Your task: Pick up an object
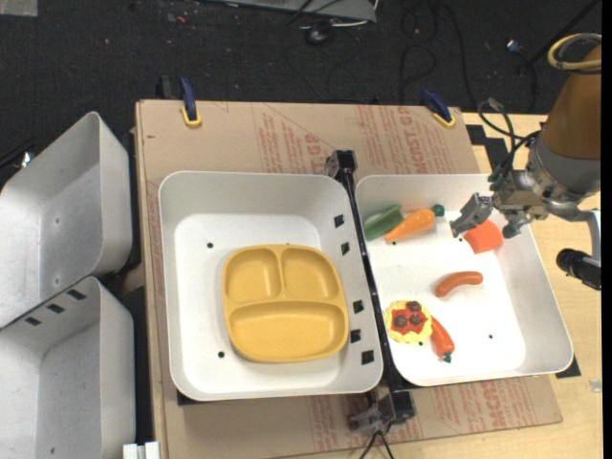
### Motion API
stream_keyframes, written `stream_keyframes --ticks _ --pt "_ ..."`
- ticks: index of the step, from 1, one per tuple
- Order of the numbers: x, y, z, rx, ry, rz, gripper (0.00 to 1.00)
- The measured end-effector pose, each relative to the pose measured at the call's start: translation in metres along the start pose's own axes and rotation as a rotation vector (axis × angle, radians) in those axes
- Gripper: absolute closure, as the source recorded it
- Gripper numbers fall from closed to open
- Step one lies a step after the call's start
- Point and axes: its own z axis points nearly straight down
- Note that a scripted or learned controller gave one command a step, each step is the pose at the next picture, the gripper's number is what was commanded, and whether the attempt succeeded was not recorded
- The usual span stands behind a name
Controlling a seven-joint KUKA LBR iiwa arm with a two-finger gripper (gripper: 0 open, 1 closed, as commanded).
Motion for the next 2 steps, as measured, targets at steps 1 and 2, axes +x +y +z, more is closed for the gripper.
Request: stream_keyframes --ticks 1,2 --pt "0.0 0.003 -0.007 -0.013 -0.003 -0.003 0.0" --pt "-0.009 0.007 0.05 -0.009 -0.002 0.0 0.0"
